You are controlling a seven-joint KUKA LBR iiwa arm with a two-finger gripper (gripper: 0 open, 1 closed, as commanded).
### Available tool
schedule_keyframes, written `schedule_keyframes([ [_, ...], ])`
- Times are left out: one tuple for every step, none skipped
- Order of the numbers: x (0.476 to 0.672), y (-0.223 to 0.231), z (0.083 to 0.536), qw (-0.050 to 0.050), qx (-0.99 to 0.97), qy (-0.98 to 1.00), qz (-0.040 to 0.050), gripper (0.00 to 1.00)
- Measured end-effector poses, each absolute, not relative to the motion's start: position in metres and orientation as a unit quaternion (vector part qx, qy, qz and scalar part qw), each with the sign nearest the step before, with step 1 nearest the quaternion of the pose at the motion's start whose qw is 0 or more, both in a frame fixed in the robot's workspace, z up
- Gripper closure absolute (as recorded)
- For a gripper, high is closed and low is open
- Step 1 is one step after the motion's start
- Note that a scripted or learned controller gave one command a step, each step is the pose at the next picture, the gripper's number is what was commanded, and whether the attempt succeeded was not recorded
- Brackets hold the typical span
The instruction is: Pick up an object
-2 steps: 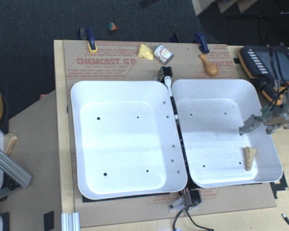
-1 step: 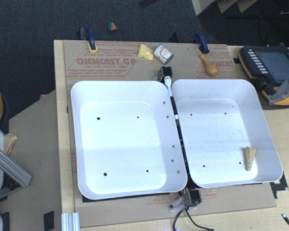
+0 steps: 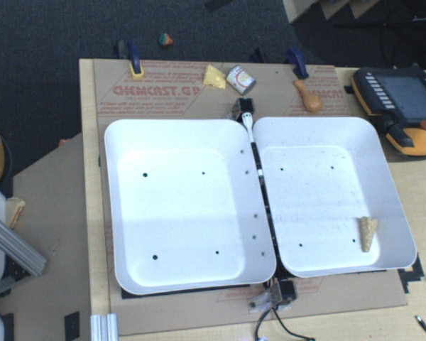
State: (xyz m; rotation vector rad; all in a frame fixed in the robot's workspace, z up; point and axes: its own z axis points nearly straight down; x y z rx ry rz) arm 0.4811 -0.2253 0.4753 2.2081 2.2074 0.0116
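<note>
— Where the right bin (image 3: 319,128) curves at its near right corner, what lies there?
— A tan cone (image 3: 368,233), flat on the bin's floor just inside that corner.
— And the gripper's grasp?
— Cannot tell.

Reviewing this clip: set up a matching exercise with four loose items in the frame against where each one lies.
Items:
1. tan cone-shaped piece
2. yellow wedge
3. wooden spoon-like piece
4. small orange-green object

Places:
A. on the dark carpet beyond the bench
B. inside the right bin, near its front right corner
C. on the brown board behind the right bin, near a blue clamp
D. on the brown board behind the left bin, beside a small white box

Pairs: 1-B, 2-D, 3-C, 4-A
</note>
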Motion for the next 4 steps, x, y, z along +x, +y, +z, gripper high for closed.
schedule_keyframes([
  [0.483,-0.224,0.477,0.004,0.706,0.708,0.0004,1.00],
  [0.521,-0.126,0.422,-0.003,0.703,0.711,-0.0005,1.00],
  [0.568,-0.095,0.321,-0.002,0.706,0.709,-0.0007,1.00],
  [0.580,-0.024,0.251,-0.002,0.706,0.708,-0.0008,1.00],
])
